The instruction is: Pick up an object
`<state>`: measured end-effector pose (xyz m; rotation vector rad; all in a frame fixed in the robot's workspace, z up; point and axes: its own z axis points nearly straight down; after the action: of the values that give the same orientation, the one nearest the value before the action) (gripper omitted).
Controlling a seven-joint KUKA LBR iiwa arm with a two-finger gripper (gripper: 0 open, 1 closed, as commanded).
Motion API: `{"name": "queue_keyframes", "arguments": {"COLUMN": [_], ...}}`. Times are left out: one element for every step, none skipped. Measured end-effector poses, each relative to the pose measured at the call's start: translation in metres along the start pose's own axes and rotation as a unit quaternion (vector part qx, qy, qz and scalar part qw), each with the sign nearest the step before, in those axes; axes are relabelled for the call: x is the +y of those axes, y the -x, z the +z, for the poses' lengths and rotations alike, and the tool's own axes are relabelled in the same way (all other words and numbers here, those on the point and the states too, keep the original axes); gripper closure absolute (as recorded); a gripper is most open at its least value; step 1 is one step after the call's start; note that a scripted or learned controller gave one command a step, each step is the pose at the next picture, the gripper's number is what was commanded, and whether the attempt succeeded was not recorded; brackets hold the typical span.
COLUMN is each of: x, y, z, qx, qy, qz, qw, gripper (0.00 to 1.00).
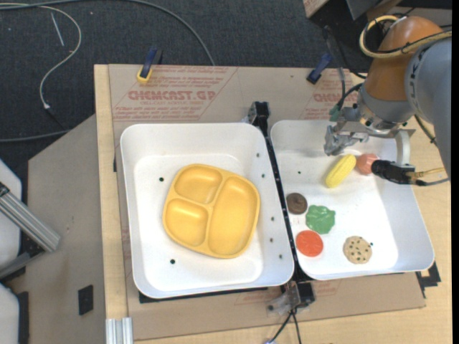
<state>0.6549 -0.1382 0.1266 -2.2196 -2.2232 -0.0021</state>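
The arm [409,56] reaches in over the right bin [409,213], and its end effector [343,140] hangs low at the bin's far end, just above the yellow corn cob [340,170]. This looks like the approach step — nothing sits between the fingers, and whether they are open I cannot tell. The next move likely calls for a short descent onto the cob, which lies tilted beside a pink piece [366,163]. The left bin [143,192] holds a yellow divided plate [211,210]. Nearer in the right bin lie a green piece [320,218], an orange disc [310,244], a cookie [357,249] and a brown disc [297,203]. Both bins rest on a cardboard-covered desk [179,95] — dark carpet [72,49] and loose cables lie beyond.
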Motion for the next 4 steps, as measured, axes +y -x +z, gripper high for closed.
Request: {"name": "queue_keyframes", "arguments": {"x": [0.003,0.005,-0.005,-0.026], "y": [0.001,0.001,-0.041,-0.099], "z": [-0.044,-0.095,-0.097,-0.092], "qx": [-0.001,-0.001,0.000,0.000], "qy": [0.002,0.003,-0.002,-0.002], "qz": [0.000,0.000,-0.001,-0.001], "qw": [1.0000,1.0000,1.0000,1.0000], "gripper": [1.00,1.00,1.00,1.00]}}
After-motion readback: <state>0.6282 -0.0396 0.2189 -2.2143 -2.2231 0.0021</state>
